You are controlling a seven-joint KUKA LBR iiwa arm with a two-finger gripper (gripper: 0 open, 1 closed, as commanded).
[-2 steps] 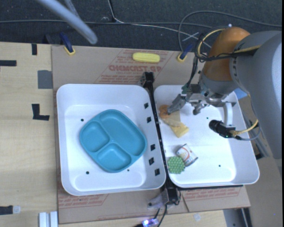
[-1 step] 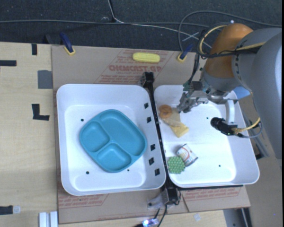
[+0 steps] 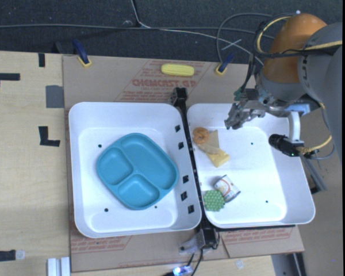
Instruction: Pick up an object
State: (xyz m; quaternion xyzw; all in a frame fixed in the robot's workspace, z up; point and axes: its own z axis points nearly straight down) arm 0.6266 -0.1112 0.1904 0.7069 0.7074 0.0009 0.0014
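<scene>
Over the right bin's [image 3: 287,171] far edge hangs the gripper [image 3: 237,119]; whether its claw is apart or together I cannot tell. Below-left lie a yellow wedge [image 3: 217,155] and a round pastry [image 3: 201,135], probably light and soft; the wedge's flat sides offer the likeliest hold.

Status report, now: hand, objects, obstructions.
Hand over the right bin's far edge, nothing visibly held. Pastry, yellow wedge, small packet, green ball lie along its left side. Nothing in the way.
</scene>
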